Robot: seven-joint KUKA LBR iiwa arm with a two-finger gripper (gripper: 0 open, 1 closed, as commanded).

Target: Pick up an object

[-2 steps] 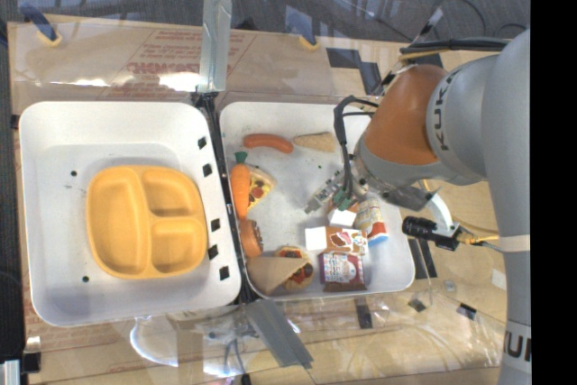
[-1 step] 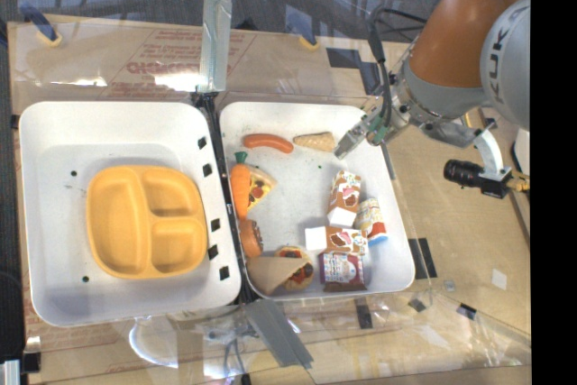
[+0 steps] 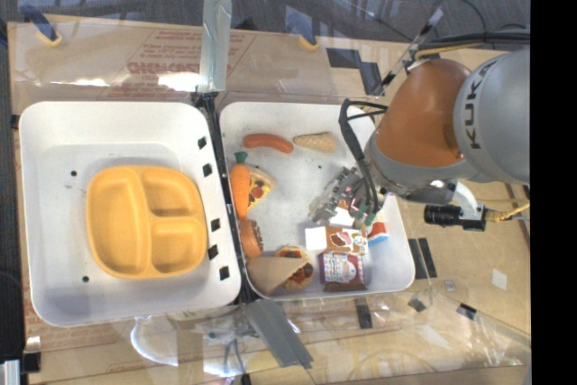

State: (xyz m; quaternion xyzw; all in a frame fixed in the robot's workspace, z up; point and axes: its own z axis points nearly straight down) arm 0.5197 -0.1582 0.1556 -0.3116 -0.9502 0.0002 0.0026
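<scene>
Camera view from above the bench: at the bottom of the frame, the lower edge of the right bin [image 3: 397,279] holds a taco-like toy [image 3: 287,270] and, just right of it, a small red-and-white packet [image 3: 342,270], with a brown-printed card [image 3: 345,239] and a white square tile [image 3: 315,237] just above them. Over that cluster, at centre right, the gripper [image 3: 344,196] hangs low inside the bin, its metal fingers pointing toward the lower left; whether they are spread or closed cannot be made out, and nothing can be seen clamped between them. The white tile and card lie just below the fingertips, a red-and-blue piece [image 3: 377,231] just to their right. Left of the gripper, along the divider, lie a carrot [image 3: 240,185] touching a pizza slice [image 3: 260,186], and a small brown toy [image 3: 251,238] below them. Farther up, near the bin's top wall, rest a sausage [image 3: 268,142] and a pale bread-like piece [image 3: 314,141], well apart from the fingers. In the left bin [image 3: 54,131] sits a yellow divided tray [image 3: 145,220]. The grey arm [image 3: 491,117] with its orange band [image 3: 419,113] enters from the right of the frame.
</scene>
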